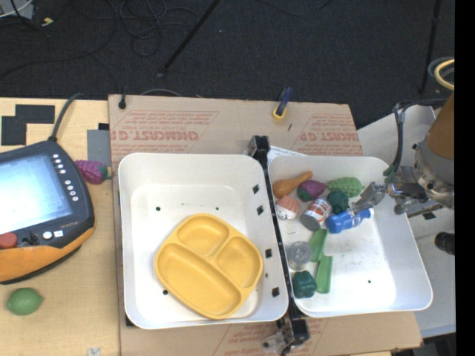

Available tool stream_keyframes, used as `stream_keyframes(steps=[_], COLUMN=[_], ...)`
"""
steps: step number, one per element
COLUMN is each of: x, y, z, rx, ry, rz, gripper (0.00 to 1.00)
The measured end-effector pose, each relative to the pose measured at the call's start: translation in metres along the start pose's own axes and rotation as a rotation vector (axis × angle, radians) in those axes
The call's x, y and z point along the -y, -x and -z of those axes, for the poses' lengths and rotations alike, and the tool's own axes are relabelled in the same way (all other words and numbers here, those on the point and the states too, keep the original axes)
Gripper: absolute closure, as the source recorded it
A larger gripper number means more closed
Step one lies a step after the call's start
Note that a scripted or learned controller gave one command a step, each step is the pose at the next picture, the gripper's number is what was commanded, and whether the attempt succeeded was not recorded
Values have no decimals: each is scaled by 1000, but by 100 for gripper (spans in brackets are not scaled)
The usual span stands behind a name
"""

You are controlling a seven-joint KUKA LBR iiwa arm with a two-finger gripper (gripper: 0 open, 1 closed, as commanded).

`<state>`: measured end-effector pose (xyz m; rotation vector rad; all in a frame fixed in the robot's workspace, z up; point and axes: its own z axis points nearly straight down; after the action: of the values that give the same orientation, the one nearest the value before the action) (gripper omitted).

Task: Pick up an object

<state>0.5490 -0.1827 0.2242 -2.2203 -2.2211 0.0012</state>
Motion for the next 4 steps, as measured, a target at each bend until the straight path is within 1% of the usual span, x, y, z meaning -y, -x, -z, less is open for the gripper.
stream_keyframes(steps=[1,2,3,4], x=[-48,-55,-47,-42], y=[-23,-10,-32,-40], z=[-98,-110,-115,-116], rx=[4,5,1,0], ry=[14,21,22,25], rz=[0,0,0,1], gripper=[0,0,0,0])
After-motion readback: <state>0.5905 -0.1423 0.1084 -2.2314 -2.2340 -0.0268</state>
